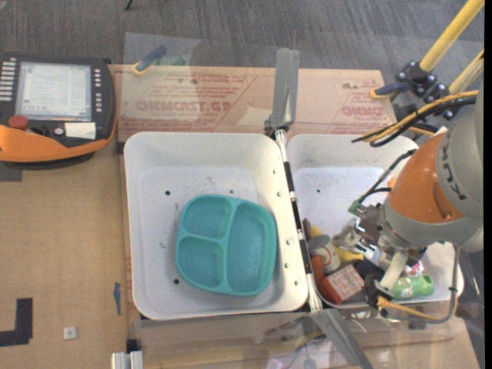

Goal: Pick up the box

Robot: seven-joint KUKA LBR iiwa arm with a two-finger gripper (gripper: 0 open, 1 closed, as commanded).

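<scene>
Low in the left bin [146,206] you see a teal tray [227,244]. Right bin: box [342,283] lies in clutter, unlifted. Gripper [377,264] sits just beside it; its grip state cannot be judged. Pickup remains.

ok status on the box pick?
Gripper low in right bin, over the clutter. Red-brown box lies by the divider, beside the gripper, not seen held. Green toy crowding close.
</scene>
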